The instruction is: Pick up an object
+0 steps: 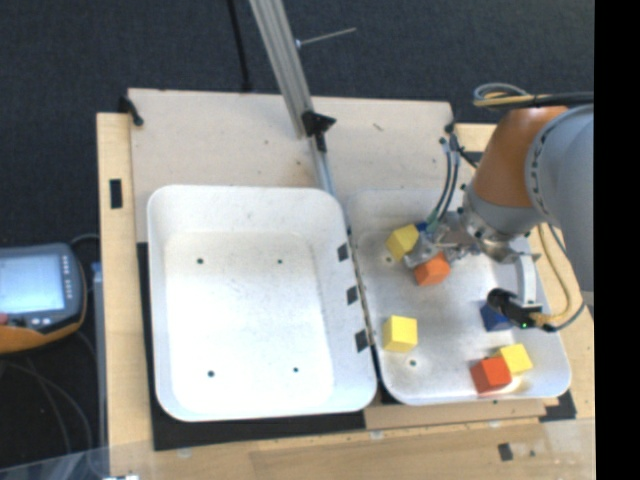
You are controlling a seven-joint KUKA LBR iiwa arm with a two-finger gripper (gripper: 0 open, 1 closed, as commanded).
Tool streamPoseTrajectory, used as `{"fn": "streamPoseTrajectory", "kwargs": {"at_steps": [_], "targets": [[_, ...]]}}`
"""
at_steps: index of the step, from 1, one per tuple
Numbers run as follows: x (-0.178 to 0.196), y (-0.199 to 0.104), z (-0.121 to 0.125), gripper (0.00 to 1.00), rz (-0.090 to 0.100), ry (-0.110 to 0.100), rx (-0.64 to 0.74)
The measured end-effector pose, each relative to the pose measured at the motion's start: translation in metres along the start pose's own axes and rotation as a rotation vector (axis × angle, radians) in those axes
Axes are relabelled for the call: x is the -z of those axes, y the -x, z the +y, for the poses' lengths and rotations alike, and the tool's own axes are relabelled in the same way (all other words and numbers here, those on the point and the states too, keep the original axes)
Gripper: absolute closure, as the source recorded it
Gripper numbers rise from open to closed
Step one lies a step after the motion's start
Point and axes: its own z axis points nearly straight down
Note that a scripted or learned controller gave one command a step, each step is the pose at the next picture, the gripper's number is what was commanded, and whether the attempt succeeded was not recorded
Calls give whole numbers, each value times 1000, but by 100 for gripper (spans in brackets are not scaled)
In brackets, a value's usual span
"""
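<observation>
In the right bin [440, 388] lie several small blocks. My gripper [436, 251] is low over its upper middle, directly above an orange block [432, 270] that sits right under the fingertips, with a yellow block [403, 241] just to its left. Whether the orange block is pinched between the fingers is hidden by the wrist. Another yellow block [400, 332] lies near the bin's left wall. An orange block [490, 373] and a yellow block [516, 358] touch each other at the lower right. A blue block [494, 317] is partly covered by the arm's cables.
The left bin [170, 218] stands beside the right one, their rims meeting at the centre. A slanted aluminium post [285, 53] rises from behind the bins. A handheld pendant [35, 288] rests off the bench at the far left.
</observation>
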Motion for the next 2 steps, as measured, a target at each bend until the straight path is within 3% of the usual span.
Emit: {"fn": "streamPoseTrajectory", "kwargs": {"at_steps": [1,2], "targets": [[93,-110,-18,100,3,3,7],[88,-174,-39,100,3,-6,5]]}}
